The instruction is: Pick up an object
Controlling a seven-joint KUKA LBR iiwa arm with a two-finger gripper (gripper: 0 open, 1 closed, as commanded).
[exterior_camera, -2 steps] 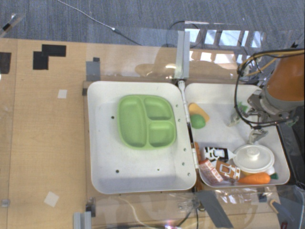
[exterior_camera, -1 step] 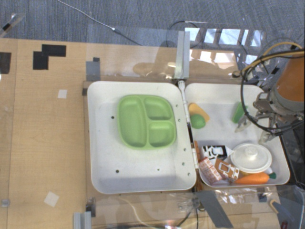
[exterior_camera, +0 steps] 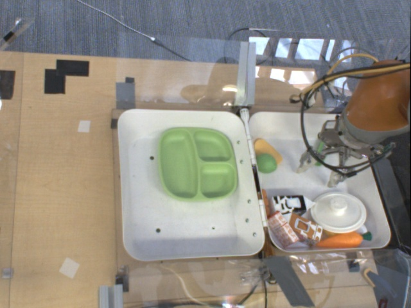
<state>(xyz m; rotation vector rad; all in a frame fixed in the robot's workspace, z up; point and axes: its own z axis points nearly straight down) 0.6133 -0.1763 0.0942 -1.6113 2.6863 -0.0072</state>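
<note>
My gripper point(exterior_camera: 317, 172) hangs over the upper middle of the right bin point(exterior_camera: 292, 124). It is open, its fingertips point(exterior_camera: 302, 166) spread wide with only bare bin floor between them. A green ball point(exterior_camera: 266, 164) and a yellow piece point(exterior_camera: 267, 148) lie to its left, against the bin's left wall. A white lidded pot point(exterior_camera: 338, 212) sits just below the gripper. An orange carrot point(exterior_camera: 338, 240) lies along the bin's front wall. A black-and-white packet point(exterior_camera: 288, 203) and brown snack packets point(exterior_camera: 302, 226) fill the front left corner.
The left bin point(exterior_camera: 138, 223) holds a green divided plate point(exterior_camera: 196, 163). A metal post point(exterior_camera: 244, 72) stands behind the wall between the two bins. Dark cables point(exterior_camera: 314, 108) loop around the wrist under the orange band point(exterior_camera: 380, 101).
</note>
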